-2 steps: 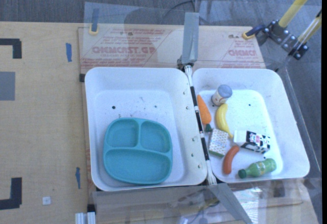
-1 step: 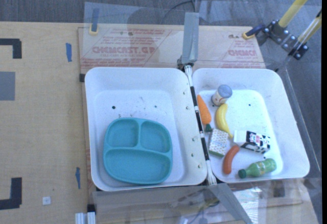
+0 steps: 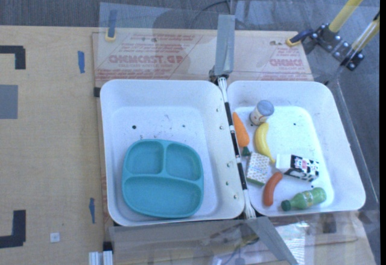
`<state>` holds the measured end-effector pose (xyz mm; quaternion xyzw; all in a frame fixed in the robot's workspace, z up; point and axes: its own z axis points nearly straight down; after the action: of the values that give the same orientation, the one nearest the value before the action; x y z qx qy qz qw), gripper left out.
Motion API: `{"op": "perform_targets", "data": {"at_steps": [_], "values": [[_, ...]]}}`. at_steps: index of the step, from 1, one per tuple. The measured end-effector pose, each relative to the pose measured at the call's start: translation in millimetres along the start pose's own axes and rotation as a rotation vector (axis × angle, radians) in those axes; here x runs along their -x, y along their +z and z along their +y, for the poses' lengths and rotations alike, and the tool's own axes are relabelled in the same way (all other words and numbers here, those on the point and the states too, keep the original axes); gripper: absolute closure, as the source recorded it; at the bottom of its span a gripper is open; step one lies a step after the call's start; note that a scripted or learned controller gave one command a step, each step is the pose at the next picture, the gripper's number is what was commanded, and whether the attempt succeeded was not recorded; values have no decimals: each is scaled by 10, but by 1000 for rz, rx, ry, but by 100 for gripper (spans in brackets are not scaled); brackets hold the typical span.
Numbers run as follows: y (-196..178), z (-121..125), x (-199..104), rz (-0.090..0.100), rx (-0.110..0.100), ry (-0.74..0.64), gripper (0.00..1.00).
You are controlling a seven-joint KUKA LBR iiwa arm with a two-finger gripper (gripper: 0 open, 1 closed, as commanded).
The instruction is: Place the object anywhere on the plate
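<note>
- Teal plate, with three compartments, lies flat in the left bin toward its near side, likely so a drop from above lands on it.
- Right bin holds the candidates, well apart from the plate: carrot along the divider, banana, small can, speckled block, sausage, green bottle, black-and-white carton.
- Which one is the task's object I cannot tell; none is on the plate yet.
- They lie loosely spread, probably for easy picking.
- Claw: whether apart or together cannot be told.
</note>
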<state>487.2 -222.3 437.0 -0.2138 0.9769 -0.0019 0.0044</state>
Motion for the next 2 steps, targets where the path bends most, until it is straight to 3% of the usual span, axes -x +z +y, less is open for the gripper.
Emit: {"op": "perform_targets", "data": {"at_steps": [1, 2], "values": [[3, -26, 66, 0, 0, -362, 100], [12, -139, 328, -2, 3, -1083, 100]]}}
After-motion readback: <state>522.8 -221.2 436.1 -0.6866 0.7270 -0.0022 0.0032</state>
